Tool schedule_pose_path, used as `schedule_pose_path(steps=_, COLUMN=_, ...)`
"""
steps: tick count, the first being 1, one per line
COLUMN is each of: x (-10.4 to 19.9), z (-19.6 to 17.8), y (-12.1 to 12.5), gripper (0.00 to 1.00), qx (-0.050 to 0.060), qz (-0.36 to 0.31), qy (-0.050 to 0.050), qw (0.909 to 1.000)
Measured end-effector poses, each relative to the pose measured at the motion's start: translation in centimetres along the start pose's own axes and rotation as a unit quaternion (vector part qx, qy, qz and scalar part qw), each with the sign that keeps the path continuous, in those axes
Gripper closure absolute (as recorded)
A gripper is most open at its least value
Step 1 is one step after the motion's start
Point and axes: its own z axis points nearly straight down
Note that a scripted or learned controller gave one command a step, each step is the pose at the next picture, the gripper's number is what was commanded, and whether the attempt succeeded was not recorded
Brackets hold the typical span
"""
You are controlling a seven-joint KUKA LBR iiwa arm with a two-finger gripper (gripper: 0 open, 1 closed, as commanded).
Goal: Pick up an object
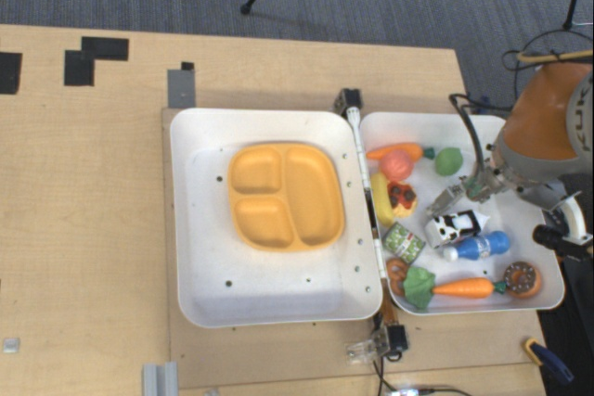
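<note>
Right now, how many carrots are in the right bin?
2. One carrot lies at the far left of the right bin, beside a pink ball. The other carrot lies along the near edge. More may be hidden under the arm.

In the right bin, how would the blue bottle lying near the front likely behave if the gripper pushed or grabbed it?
The blue bottle lies on its side, so it would probably roll when nudged. Its smooth, rounded body looks apt to slip between fingers. It rests against the black-and-white toy, which might shift along with it.
</note>
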Motion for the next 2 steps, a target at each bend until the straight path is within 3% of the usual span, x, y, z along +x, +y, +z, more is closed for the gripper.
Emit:
schedule_pose_path(steps=1, x=4.1, z=-0.1, y=-1.6, gripper=0.0, qx=-0.001, qz=0.016, qy=-0.001, qw=0.9999)
schedule_pose_path(steps=2, x=4.1, z=-1.2, y=-1.4, gripper=1.0, qx=-0.004, qz=0.016, qy=-0.002, qw=0.9999)
